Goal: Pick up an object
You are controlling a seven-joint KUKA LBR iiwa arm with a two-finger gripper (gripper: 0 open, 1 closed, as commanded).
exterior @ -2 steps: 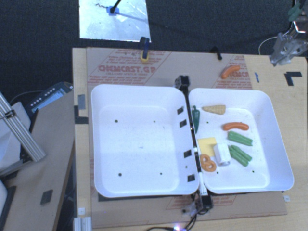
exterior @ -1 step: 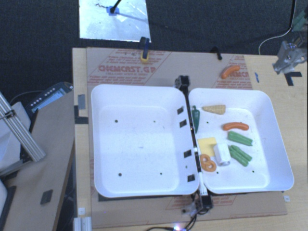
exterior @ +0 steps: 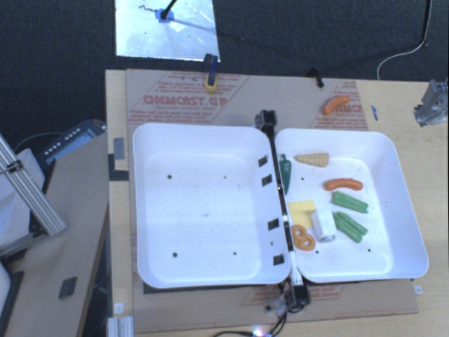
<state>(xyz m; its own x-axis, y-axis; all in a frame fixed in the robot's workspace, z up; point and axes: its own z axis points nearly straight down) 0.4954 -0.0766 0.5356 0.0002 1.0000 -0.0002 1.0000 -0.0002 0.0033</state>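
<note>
Here we go, and nothing is lifted yet. The gripper (exterior: pixel 433 104) sits out at three o'clock, up by the frame's right edge, well apart from everything it might want. What it is doing with its grasp I cannot tell from here; it is a small grey shape half cut off, and nothing visible hangs from it.

All the candidates lie in the right bin (exterior: pixel 400 170). At twelve o'clock in that bin, a pale yellow wedge (exterior: pixel 312 159). Just below it toward the centre, an orange sausage (exterior: pixel 344 184). Toward four o'clock, two green pods (exterior: pixel 349 203) (exterior: pixel 349 226), one above the other. At the bin's seven o'clock there is a tight little cluster: a yellow block (exterior: pixel 302 210), a white cylinder (exterior: pixel 323 225) just beside it, and an orange pretzel (exterior: pixel 304 239) touching the block's lower edge. A dark green pepper (exterior: pixel 285 170) hugs the divider at nine o'clock.

The left bin (exterior: pixel 140 188) waits alongside. (A second orange sausage (exterior: pixel 336 104) rests outside on the cardboard sheet (exterior: pixel 182 98), at twelve o'clock beyond the right bin.)

So, by my reckoning, the whole job is ahead: approach, descend, close, lift. The lone sausage looks the easiest target, standing clear of its neighbours.
</note>
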